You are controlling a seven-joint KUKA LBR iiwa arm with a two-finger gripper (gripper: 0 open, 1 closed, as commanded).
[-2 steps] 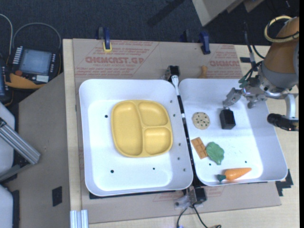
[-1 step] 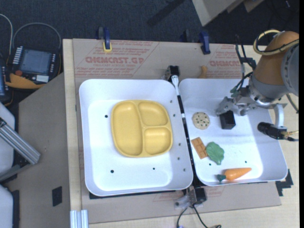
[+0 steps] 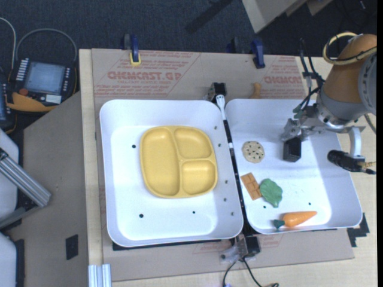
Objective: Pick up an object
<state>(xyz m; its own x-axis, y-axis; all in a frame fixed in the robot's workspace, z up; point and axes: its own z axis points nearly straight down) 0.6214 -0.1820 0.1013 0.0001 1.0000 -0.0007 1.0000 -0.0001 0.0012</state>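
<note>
In right bin (image 3: 335, 178) | cookie (image 3: 253, 151) left of tool (image 3: 291, 150) | grip unclear

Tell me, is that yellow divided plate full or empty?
Empty. The yellow divided plate in the left bin shows bare yellow in all three compartments; the cookie and carrot lie in the right bin.

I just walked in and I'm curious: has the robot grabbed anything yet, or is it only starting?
Nothing looks picked up yet. The cookie, cracker, green leafy piece and carrot all lie in the right bin. The hand hangs over that bin's upper part, beside the cookie, not over it. Reaching an item, gripping it and lifting all seem left to do.
</note>
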